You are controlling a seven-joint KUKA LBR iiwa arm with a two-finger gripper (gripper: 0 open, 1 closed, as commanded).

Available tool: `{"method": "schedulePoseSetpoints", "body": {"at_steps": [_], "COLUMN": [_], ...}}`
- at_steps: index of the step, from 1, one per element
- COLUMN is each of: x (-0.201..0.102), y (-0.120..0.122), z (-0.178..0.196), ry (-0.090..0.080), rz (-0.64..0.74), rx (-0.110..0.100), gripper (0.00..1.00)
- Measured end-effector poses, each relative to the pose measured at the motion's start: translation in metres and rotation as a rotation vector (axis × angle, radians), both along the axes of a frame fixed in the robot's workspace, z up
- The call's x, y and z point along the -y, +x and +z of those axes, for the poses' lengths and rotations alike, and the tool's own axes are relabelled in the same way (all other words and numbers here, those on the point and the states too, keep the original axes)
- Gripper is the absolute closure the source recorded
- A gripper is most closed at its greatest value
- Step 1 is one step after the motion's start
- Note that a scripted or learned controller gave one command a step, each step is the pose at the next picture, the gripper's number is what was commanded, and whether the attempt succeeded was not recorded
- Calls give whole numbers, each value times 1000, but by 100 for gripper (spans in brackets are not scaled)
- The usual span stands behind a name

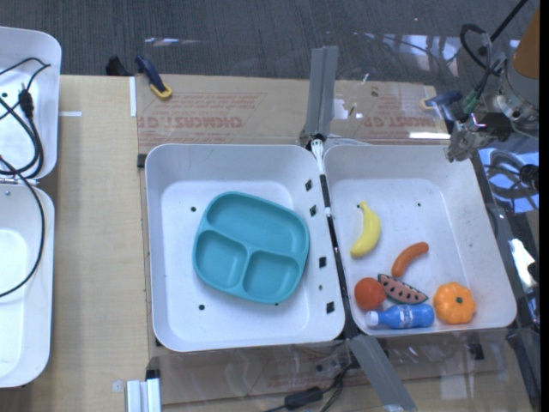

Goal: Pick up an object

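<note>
The right bin (pixel 429 168) holds a yellow banana (pixel 365 229), an orange-red sausage (pixel 409 258), a red tomato (pixel 369 293), a watermelon slice (pixel 401 289), a small orange pumpkin (pixel 454 303) and a blue and white bottle (pixel 401 318) lying on its side. My gripper (pixel 463 144) hangs at the bin's far right corner, above the rim and apart from all the objects. Nothing shows between its fingers.
The left bin (pixel 167 230) holds a teal divided plate (pixel 250 247). A grey post (pixel 322 93) rises at the far end of the wall between the bins. Cables and the arm crowd the upper right. A blue and yellow tool (pixel 153 77) lies on the cardboard behind.
</note>
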State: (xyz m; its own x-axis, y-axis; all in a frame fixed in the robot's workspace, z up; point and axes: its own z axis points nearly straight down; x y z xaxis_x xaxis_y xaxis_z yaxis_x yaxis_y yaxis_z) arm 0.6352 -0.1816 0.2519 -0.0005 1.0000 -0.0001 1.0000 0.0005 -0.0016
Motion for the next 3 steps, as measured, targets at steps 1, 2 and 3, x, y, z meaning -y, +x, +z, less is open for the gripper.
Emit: {"method": "schedulePoseSetpoints", "body": {"at_steps": [1, 2, 3], "x": [-55, -68, -67], "y": [0, -18, -17], "z": [-160, -160, -150], "ry": [-1, 0, -1], "rz": [317, 530, 525], "rx": [3, 2, 4], "gripper": [0, 0, 100]}}
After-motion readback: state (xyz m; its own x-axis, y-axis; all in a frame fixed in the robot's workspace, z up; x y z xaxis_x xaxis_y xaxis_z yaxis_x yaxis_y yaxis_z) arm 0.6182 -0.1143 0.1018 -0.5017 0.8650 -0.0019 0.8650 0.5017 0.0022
